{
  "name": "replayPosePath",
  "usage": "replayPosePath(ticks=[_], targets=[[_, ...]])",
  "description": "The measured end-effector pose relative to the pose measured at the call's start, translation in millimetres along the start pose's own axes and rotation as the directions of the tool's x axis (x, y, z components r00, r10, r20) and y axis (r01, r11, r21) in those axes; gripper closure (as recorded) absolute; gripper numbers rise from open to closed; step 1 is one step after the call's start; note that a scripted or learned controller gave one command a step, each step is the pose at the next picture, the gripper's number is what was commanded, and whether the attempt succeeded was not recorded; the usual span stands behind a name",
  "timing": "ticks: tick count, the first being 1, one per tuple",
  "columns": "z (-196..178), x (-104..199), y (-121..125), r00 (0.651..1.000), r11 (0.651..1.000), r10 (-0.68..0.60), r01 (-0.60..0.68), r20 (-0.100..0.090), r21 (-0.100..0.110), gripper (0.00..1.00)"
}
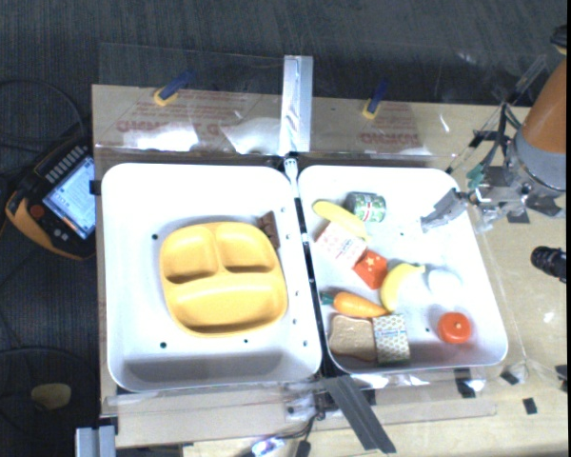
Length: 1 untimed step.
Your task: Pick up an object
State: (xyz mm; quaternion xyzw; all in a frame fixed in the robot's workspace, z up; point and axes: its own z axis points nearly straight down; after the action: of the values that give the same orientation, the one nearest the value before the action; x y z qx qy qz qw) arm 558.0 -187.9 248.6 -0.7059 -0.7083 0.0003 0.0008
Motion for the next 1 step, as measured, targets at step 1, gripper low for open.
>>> replayPosePath(ticks=[1], targets=[[108.9,-28.5,-26.1,0.998,0.998,-0.063,0.063,0.000,0.001,0.00]])
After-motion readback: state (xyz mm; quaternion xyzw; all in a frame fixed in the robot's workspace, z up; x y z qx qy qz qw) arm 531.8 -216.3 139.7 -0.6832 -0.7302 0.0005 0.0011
